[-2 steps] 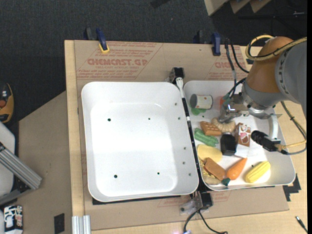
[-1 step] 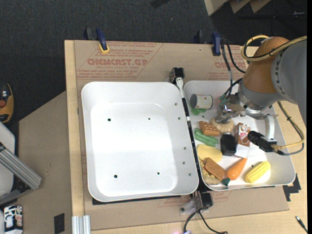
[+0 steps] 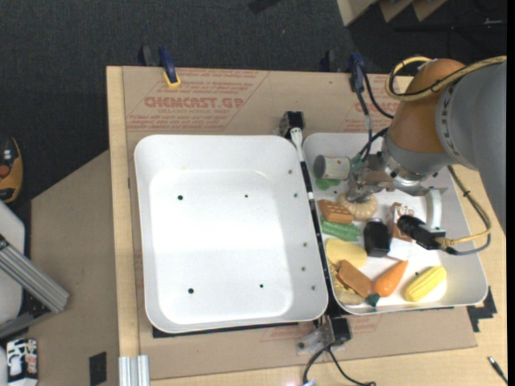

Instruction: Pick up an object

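Reaching in from the right, arm (image 3: 451,103) bent over the right bin (image 3: 467,284), orange band above the wrist. Pincer (image 3: 360,185) low in the bin's far half, pointing down among the toys; impossible to tell how far open, or whether anything sits between the tips (too small and cluttered there).

Crowded along the right bin's left side, a heap of toy food: grey cylinder (image 3: 330,166) near the far corner, lying on its side; brown bread-like piece (image 3: 335,212) just under the pincer; green piece (image 3: 341,232) touching it on the near side; black block (image 3: 376,237) beside that; pale yellow piece (image 3: 346,254) nearer still; carrot (image 3: 389,279) slanted, green end toward the near rim; corn (image 3: 425,283) just right of the carrot.

Lying to the left, a second white bin (image 3: 153,215), wider, walls touching the right bin's along the shared edge.

Underneath both, a desk (image 3: 121,119) covered by a brown board with red print, clamps (image 3: 170,71) on its far edge.
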Controlling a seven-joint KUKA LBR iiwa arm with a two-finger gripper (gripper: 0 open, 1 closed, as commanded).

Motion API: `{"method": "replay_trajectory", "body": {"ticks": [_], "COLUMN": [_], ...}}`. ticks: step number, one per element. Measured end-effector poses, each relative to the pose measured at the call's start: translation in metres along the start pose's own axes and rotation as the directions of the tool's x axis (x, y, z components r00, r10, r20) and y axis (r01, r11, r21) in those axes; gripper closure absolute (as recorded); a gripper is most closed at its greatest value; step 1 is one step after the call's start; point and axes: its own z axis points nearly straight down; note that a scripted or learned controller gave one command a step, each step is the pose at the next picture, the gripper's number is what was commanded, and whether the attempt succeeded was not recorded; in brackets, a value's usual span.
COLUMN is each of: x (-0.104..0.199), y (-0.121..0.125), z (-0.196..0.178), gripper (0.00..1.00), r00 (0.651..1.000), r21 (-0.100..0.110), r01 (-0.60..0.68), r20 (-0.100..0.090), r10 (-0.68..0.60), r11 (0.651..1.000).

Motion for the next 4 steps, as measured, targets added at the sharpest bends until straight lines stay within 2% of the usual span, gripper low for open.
{"method": "replay_trajectory", "body": {"ticks": [1, 2, 3, 4], "x": [0.009, -0.066, -0.091, -0.121], "y": [0.009, 0.023, 0.025, 0.004], "z": [0.000, -0.118, 0.007, 0.000], "gripper": [1.00, 1.00, 1.00, 1.00], "r00": [1.000, 1.000, 1.000, 1.000], "r21": [-0.004, -0.017, 0.005, 0.001], "r01": [-0.001, -0.007, -0.005, -0.005], "r20": [0.002, 0.010, 0.001, 0.002], "r10": [0.001, 0.008, 0.005, 0.005], "r11": [1.000, 1.000, 1.000, 1.000]}}
